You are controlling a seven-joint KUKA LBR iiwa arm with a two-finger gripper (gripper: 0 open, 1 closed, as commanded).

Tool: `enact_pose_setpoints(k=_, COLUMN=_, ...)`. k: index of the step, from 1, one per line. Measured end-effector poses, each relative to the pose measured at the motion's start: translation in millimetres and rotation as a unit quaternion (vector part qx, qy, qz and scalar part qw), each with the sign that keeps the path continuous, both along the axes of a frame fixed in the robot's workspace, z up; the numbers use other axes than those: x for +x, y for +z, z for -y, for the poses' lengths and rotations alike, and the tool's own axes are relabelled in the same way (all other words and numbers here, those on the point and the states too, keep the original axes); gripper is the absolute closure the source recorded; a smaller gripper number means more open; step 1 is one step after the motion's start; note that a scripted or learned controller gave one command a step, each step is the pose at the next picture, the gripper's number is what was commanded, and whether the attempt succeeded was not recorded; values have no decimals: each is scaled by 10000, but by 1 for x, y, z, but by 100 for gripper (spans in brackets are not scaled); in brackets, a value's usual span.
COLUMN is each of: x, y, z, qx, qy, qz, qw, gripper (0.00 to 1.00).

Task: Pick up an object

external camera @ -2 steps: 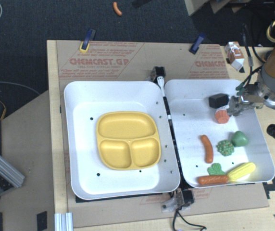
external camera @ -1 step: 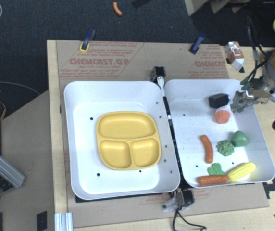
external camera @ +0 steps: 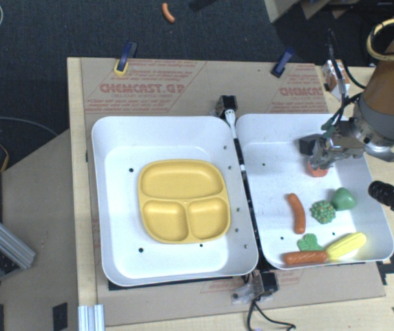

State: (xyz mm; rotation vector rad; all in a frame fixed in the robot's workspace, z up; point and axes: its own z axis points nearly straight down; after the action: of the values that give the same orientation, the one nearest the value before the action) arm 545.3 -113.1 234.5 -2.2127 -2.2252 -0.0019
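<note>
Leftmost, the left bin [external camera: 107, 185] holds a yellow divided tray [external camera: 183, 200], lying flat near its middle, with one long compartment across the top and two smaller ones below.

Just beside it, the right bin [external camera: 273, 185] carries the toy food. Nearest the divide lies a small orange-red sausage [external camera: 297, 212], set roughly upright in the view. Below it a longer sausage [external camera: 305, 258] lies along the bin's near edge, with a dark green leafy piece [external camera: 308, 242] touching it from above. A knobbly green broccoli piece [external camera: 323, 212] sits to the right of the small sausage, and a smooth green rounded piece [external camera: 344, 199] lies just beside the broccoli. A yellow corn cob [external camera: 346, 245] lies tilted at the lower right, its end meeting the long sausage.

Further up the right bin, the gripper [external camera: 319, 163] is down over a small orange-red object [external camera: 318, 171], which peeks out under the dark fingers [external camera: 317, 158]. Whether the fingers close on it or merely stand over it cannot be told, nor how wide they are set. The grey arm [external camera: 383, 116] reaches in from the right.
</note>
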Motion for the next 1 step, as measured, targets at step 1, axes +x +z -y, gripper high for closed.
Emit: enact_pose_setpoints(k=1, x=-16, y=5, z=-56, qx=2, qy=2, qz=-1, qw=10000, gripper=100)
